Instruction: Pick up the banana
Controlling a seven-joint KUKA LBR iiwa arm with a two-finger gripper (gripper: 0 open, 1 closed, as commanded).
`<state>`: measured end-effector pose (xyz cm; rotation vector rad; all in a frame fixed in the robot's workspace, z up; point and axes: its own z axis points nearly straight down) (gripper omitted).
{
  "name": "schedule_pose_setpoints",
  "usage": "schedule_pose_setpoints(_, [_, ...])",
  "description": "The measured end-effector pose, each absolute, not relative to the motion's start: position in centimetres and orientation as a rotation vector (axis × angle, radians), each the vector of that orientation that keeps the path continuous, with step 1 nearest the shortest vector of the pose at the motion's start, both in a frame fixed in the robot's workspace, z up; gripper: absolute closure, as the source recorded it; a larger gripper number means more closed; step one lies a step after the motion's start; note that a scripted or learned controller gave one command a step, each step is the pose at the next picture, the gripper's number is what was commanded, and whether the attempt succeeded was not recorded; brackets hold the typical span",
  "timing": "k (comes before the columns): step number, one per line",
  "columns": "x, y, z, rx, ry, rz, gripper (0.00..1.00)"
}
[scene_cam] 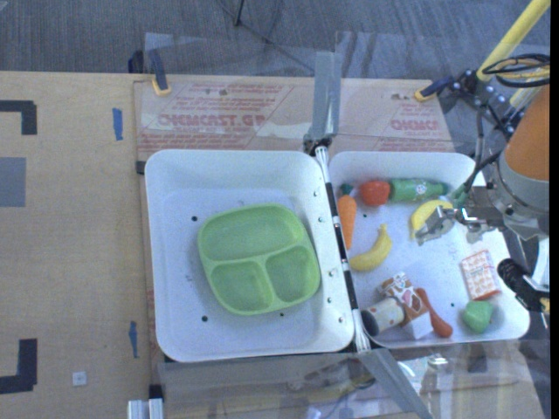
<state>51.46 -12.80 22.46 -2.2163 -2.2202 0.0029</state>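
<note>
Camera view: your gripper (434,225), right of middle, sits over a yellow piece (424,213). Open or closed, you cannot tell. The banana (374,250) lies free nearby.

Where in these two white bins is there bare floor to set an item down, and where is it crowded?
Left white bin: bare floor rings the green divided plate, widest along its far edge. Right white bin is crowded; one bare patch lies between the yellow banana, the small carton and the red-and-white packet.

You have a green divided plate (258,270) in the left bin (175,199), and a carrot (347,219), tomato (376,193) and green bottle (417,188) in the right bin (511,321).
</note>
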Motion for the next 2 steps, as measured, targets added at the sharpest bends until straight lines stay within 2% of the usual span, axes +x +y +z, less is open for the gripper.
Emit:
schedule_pose_setpoints(1, [56.0,-11.3,16.1,-2.014,-2.407,0.002,0.0])
schedule_pose_setpoints(2, [61.8,-12.2,8.9,-2.044,-2.393,-0.008,0.0])
